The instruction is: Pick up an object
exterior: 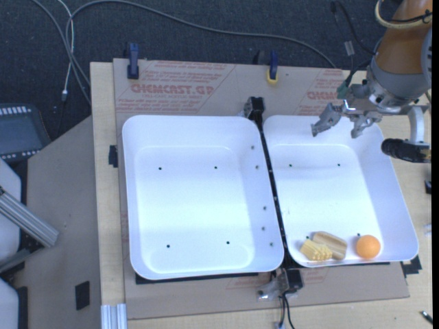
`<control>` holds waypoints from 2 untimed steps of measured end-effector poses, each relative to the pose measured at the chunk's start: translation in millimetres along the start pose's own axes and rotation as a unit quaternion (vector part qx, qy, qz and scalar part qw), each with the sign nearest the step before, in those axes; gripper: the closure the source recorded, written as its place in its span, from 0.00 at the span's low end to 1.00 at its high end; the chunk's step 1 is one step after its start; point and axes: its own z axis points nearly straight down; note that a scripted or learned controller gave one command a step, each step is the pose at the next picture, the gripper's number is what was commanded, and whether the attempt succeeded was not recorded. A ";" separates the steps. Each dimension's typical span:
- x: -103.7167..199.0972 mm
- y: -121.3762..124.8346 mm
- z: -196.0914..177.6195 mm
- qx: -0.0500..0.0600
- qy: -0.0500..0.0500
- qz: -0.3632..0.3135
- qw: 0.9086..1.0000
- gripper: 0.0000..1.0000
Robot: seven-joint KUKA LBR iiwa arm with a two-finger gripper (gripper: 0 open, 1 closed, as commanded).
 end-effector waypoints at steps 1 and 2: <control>0.3 1.7 -5.4 -0.005 0.000 0.000 1.000 0.00; -4.6 -7.1 48.8 -0.002 0.000 0.000 1.000 0.00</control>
